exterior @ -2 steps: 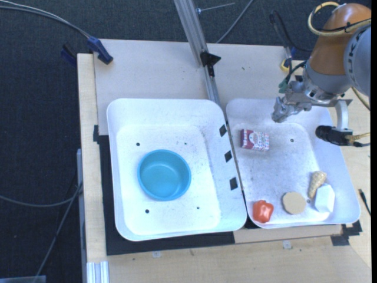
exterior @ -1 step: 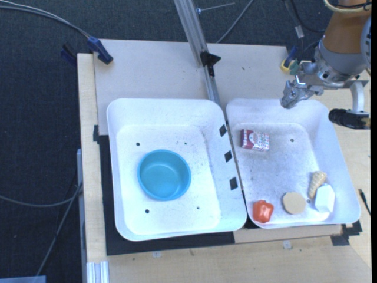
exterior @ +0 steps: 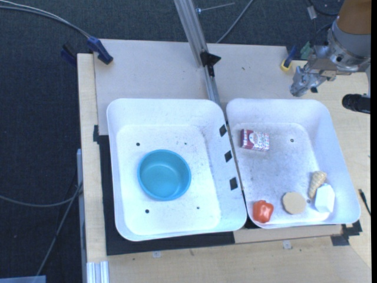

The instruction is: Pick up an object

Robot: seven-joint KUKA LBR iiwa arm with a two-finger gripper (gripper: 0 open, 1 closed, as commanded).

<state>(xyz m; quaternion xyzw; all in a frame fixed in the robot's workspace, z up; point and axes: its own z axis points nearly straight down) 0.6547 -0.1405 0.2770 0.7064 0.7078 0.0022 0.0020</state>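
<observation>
The gripper (exterior: 301, 85) hangs at the upper right of the picture, above the bench and just past the top edge of the right bin (exterior: 330, 122). It has nothing in it, and I cannot tell how far open it is. In the right bin, a small red and white carton (exterior: 254, 140) lies near the top. A red pepper (exterior: 263, 211), a round cookie (exterior: 294, 203), a tan cone (exterior: 317, 183) and a white piece (exterior: 324, 198) sit along the bottom. A blue bowl (exterior: 164, 174) sits in the left bin (exterior: 123, 158).
</observation>
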